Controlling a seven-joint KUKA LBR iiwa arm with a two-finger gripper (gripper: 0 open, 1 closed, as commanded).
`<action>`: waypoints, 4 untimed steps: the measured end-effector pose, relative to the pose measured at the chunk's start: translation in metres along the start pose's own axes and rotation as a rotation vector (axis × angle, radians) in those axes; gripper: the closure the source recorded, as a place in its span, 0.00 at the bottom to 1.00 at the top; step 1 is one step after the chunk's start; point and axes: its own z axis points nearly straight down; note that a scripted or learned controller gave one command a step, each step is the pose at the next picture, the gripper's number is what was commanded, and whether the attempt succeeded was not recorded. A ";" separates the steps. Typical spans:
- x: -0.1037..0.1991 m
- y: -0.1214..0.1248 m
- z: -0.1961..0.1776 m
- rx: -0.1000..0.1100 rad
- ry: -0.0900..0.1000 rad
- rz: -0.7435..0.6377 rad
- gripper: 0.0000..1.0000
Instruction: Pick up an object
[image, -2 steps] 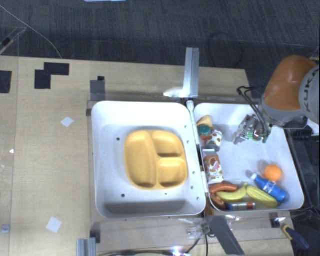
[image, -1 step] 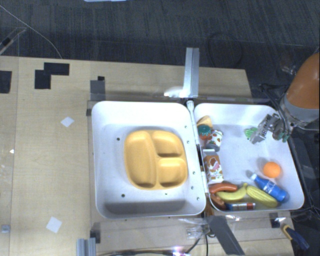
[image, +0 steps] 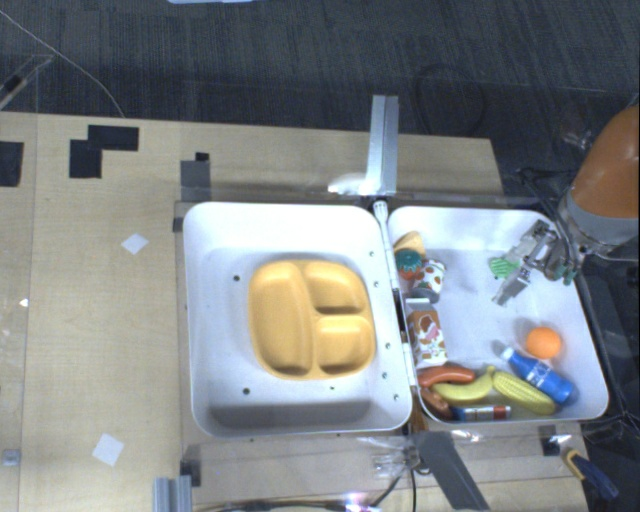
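- My gripper (image: 522, 268) hangs over the upper right of the right bin (image: 470, 225), reaching in from the frame's right edge under the orange band.
- Fingers: too small and blurred to call; I cannot tell whether they are apart or together. A green scrap shows at the tip; I cannot tell if it is part of me or a thing.
- Nothing readable as held between them, so I judge the pick not yet made.
- Candidates all lie in the right bin. The orange ball (image: 543, 342) sits alone at right, just above the blue bottle (image: 540, 374), which lies tilted.
- The banana (image: 500, 390) and a red sausage (image: 447, 376) crowd the bin's lower edge, touching; a marker (image: 482, 411) lies below them against the wall.
- Small packets and a cup (image: 411, 262) line the left wall of that bin, stacked along the divider; probably slid there, hard to get fingers round.
- The left bin (image: 215, 300) holds a yellow tray (image: 308, 318), centred, well apart from me.
- Judgement: the ball is nearest and free on all sides, the easiest target, though it may roll.
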 end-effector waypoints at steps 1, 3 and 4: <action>0.037 -0.026 0.041 -0.001 -0.003 0.189 0.00; 0.084 0.038 0.040 -0.006 -0.003 0.508 0.00; 0.144 0.013 0.038 -0.006 -0.007 0.556 0.00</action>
